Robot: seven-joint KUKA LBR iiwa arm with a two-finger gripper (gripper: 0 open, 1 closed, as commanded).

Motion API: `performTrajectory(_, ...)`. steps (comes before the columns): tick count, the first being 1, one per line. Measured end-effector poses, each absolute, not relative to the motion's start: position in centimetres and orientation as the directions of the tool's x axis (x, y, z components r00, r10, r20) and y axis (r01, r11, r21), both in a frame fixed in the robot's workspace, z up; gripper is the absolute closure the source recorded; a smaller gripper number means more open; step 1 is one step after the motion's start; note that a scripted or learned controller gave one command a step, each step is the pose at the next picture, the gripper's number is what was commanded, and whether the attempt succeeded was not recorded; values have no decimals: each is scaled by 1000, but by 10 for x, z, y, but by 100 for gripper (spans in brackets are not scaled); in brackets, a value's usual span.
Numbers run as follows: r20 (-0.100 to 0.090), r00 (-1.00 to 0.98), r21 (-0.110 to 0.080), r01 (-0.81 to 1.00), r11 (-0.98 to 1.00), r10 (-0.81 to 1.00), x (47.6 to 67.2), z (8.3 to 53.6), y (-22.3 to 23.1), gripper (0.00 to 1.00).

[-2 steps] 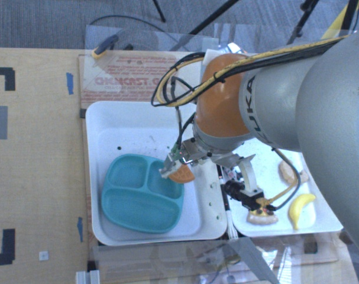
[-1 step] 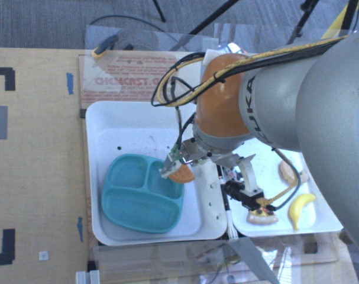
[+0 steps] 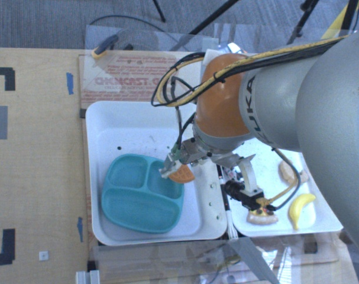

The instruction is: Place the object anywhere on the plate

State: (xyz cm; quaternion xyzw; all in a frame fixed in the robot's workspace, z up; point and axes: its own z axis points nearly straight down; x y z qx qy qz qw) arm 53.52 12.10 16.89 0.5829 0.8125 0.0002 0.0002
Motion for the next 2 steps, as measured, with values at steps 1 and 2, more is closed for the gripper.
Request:
performTrajectory(1,0,-320,1,947,320,947,535,169,121,0)
performTrajectory(2,0,-320,1,947,320,947,535,169,121,0)
